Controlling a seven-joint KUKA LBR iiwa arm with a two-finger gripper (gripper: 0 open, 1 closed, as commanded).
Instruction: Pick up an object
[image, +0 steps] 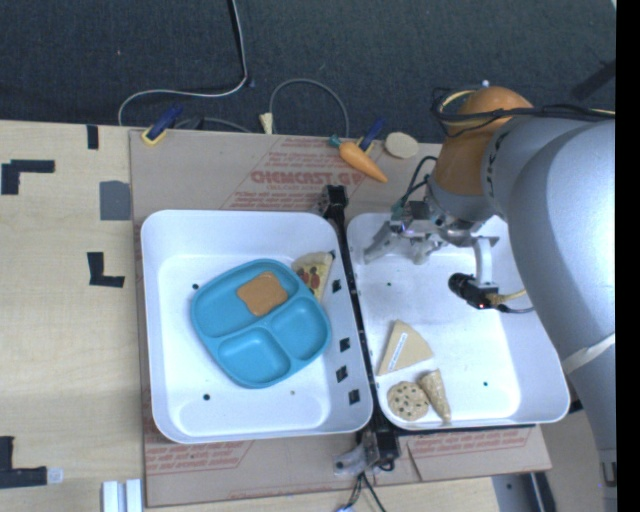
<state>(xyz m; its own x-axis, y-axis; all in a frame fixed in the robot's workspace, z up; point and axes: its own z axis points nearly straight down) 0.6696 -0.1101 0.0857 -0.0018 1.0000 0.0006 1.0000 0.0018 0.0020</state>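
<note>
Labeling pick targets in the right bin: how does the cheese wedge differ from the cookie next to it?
Shape: the cheese wedge is triangular; the cookie is round.
Look: the wedge is plain pale yellow; the cookie is tan with dark specks.
Size: the wedge looks larger than the cookie.
Place: the wedge lies nearer the bin's middle; the cookie sits close to the near rim, beside a small cone-shaped piece.
Shared: both lie flat in the right bin, away from the gripper.

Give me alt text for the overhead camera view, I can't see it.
A grey arm reaches from the right over the right bin, which holds a wedge, cookie and cone. The left bin holds a blue tray with toast.
</note>
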